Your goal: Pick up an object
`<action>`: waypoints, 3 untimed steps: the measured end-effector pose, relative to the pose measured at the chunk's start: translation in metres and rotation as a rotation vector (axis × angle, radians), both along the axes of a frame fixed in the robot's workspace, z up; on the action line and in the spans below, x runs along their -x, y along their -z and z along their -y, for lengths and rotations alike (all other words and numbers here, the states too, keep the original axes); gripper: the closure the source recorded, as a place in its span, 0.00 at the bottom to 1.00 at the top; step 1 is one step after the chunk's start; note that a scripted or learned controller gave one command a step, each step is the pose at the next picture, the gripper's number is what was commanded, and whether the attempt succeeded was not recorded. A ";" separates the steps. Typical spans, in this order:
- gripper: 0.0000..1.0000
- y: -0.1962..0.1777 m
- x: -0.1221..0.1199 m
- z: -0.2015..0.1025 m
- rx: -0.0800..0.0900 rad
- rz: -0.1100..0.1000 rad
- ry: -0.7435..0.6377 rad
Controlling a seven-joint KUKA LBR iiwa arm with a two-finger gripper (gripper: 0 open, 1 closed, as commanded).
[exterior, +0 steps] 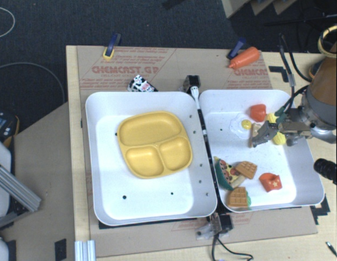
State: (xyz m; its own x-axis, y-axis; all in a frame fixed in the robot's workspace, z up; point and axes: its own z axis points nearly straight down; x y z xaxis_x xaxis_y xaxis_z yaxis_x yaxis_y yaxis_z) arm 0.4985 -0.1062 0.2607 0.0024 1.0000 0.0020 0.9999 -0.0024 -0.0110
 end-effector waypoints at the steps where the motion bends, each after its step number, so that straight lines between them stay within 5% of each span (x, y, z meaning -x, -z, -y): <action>1: 0.00 -0.005 -0.002 0.000 0.002 0.011 -0.003; 3: 0.00 0.120 -0.001 -0.005 -0.001 0.003 -0.002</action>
